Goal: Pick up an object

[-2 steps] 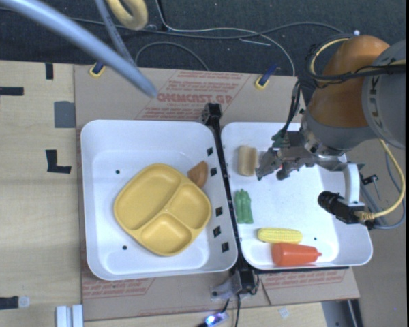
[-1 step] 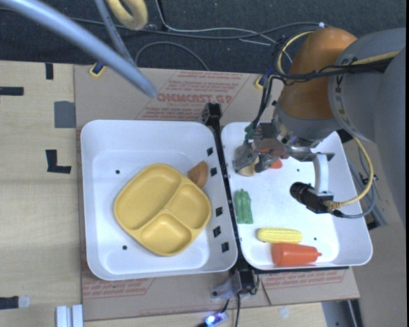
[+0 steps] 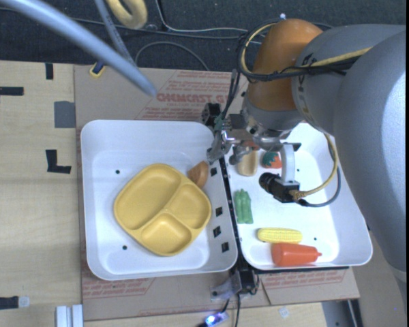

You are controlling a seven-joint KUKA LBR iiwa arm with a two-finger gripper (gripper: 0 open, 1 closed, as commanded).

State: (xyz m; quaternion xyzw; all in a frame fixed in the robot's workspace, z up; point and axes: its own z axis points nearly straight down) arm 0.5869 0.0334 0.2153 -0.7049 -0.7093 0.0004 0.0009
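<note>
Descent is the step I judge to be in hand, and it wants care: I would come straight down over a single item, square to it, away from the divider between the bins, so nothing gets nudged aside.

I see the end effector [image 3: 249, 157] low over the far-left corner of the right bin [image 3: 347, 240], next to the wall it shares with the left bin [image 3: 99, 182]. Whether it is released or clenched I cannot tell; the wrist covers it.

A pale item [image 3: 245, 164] lies just under it, with a small orange-and-green piece [image 3: 270, 159] beside that, both too hidden to name. The green vegetable [image 3: 243, 206] lies along the bin's left wall, a little nearer the front edge than the end effector. The corn cob [image 3: 279, 235] and orange carrot [image 3: 296, 253] sit well apart from it, by the front edge.

In the left bin, the yellow divided plate [image 3: 162, 210] fills the middle, with a brown potato-like piece [image 3: 198, 174] at its far-right rim.
</note>
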